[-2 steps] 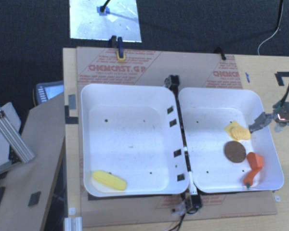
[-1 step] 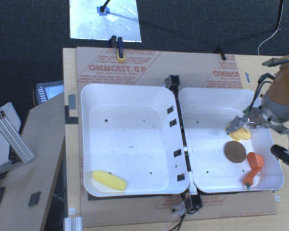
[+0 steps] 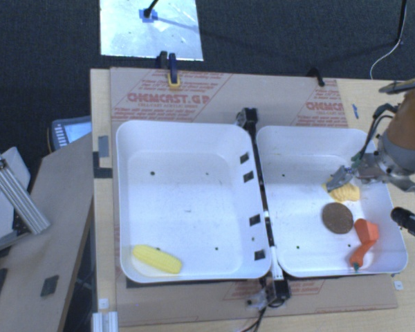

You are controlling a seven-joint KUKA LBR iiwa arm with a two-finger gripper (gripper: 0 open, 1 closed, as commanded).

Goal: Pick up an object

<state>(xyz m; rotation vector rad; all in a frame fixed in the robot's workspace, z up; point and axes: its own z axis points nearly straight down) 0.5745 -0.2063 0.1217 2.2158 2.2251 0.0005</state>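
In the right bin [image 3: 297, 254] lie a small yellow object [image 3: 346, 193], a brown round disc [image 3: 337, 218] and an orange carrot-shaped piece [image 3: 362, 241]. My gripper [image 3: 341, 180] reaches in from the right and sits low over the yellow object, right at its upper edge. Whether it touches that object is unclear. A yellow corn cob [image 3: 156, 259] lies in the left bin [image 3: 187, 185], near its front left corner.
The arm's grey body with its orange band [image 3: 409, 130] hangs over the right bin's right rim. Black clips [image 3: 254, 220] line the divider between the bins. A metal plate [image 3: 151, 18] lies beyond the bench at the back.
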